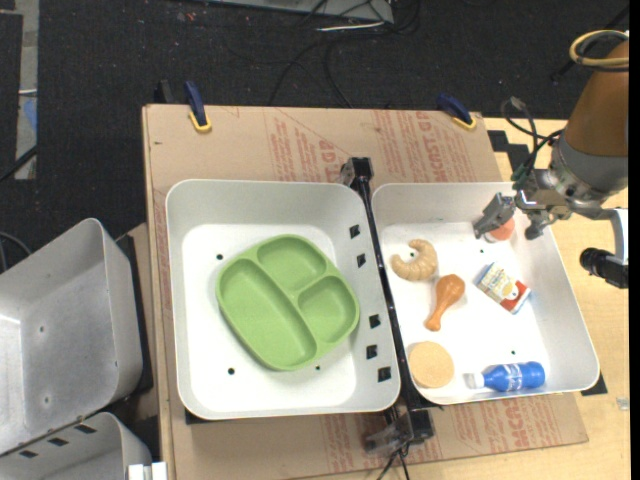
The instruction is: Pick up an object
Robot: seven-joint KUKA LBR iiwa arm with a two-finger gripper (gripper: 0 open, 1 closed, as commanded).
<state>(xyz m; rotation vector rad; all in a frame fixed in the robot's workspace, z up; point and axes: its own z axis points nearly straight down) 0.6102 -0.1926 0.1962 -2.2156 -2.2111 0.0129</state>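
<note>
Hovering over right bin [575, 298]: pincer [510, 218]

Both bins [200, 218] look like smooth white plastic with a slight sheen; the green divided tray [287, 300] is matt plastic. Bench top [300, 138] is brown printed cardboard, dull and flat. Blue bottle [513, 376] looks like glossy plastic; croissant [416, 260] and drumstick [446, 299] look like smooth moulded plastic.
</note>
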